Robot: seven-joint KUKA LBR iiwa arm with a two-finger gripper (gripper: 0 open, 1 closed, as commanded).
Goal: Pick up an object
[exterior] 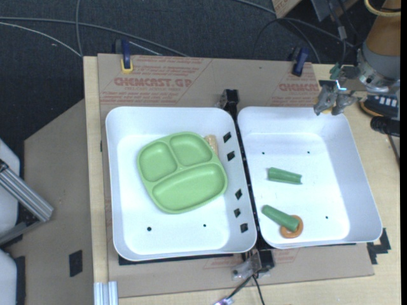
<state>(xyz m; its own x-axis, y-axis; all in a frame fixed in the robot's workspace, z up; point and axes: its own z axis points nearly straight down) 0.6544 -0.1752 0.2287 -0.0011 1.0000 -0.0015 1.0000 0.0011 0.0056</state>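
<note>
A table point(63, 164) of pale wood stands on dark carpet point(51, 18), with thin cables point(82, 14) trailing across the floor behind it. A brown board point(191, 81) printed with reddish lettering lies on top, held at its far edge by two blue clamps point(127, 56). On the board sit two shallow white bins side by side, touching along a black hinge-like strip.

The left bin point(127, 234) holds a green divided plate point(182, 171) with three compartments, lying flat near the middle. A small tan object point(211, 143) peeks out from behind the plate's far right edge; most of it is hidden and I cannot tell what it is.

The right bin point(343, 189) holds two green pieces. A short green cylinder point(283, 176) lies near the middle. Closer to the front, a second green stick point(280, 217) rests with one end touching an orange ring point(292, 228).

The arm point(385, 37) comes in at the upper right, cut off by the picture's edge. Its tool point(332, 101) hangs above the far right corner of the right bin, well apart from the green pieces. It is small and blurred, so I cannot tell how it is set, and nothing is visibly held in it.

At the left edge, a metal rail point(22, 192) and a white shape are cut off.
</note>
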